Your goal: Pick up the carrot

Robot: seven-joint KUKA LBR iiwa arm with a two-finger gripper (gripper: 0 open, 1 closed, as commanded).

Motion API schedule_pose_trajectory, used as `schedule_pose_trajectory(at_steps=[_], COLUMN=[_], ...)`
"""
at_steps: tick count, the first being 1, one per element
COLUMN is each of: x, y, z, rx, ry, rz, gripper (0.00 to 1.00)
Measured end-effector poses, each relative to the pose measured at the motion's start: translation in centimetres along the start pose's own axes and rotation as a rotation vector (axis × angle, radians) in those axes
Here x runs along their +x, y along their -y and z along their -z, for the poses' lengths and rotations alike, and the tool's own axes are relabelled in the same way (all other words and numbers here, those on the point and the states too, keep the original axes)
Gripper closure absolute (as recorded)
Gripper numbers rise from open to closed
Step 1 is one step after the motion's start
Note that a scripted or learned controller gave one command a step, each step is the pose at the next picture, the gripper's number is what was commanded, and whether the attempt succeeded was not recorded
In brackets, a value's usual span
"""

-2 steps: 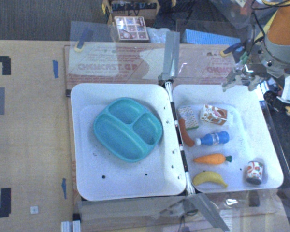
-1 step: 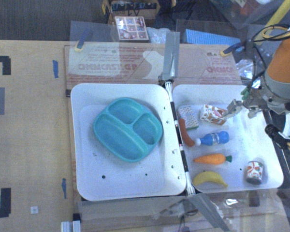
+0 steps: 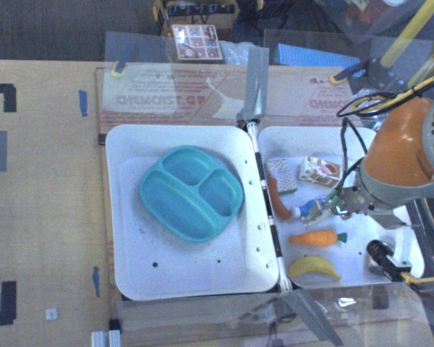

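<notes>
Carrot (image 3: 315, 238) lies flat on the floor of the right bin (image 3: 354, 257). Its long axis runs roughly left-right in the view, nearly level. The green stub end points right, toward the arm (image 3: 399, 157), and the tapered orange tip points left, toward the divider between the bins. Nothing touches it that I can see.

Everything else, relative to the carrot:
- gripper (image 3: 324, 209): just up-view of it, apart from it, nothing visibly grasped. Can't tell if it's released or clenched, the tip is a blur of metal against clutter.
- small blue-tipped item (image 3: 302, 211): right at the gripper tip, up-view and left. Too small to identify.
- banana (image 3: 315, 267): just down-view, near the bin's front edge.
- sausage-like red piece (image 3: 278, 198): up-view left, along the divider.
- grey patterned packet (image 3: 281, 174) and white/red packet (image 3: 320, 170): further up-view. The second one's print is unreadable.
- teal divided plate (image 3: 192, 192): well to the left, in the left bin (image 3: 188, 270).
</notes>
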State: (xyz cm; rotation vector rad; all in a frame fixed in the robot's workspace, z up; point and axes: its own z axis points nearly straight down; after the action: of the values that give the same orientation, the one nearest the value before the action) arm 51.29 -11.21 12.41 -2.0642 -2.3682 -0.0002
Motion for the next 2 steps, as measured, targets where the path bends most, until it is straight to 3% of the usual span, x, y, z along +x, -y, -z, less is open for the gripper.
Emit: schedule_pose_trajectory(at_steps=[1,2], x=[-1.1,0.4], y=[2.6,2.4], z=[1.7,-3.7], rx=[0.001,-0.003], ry=[-0.001,0.001], rz=[0.264,0.467], gripper=[0.0,0.0])
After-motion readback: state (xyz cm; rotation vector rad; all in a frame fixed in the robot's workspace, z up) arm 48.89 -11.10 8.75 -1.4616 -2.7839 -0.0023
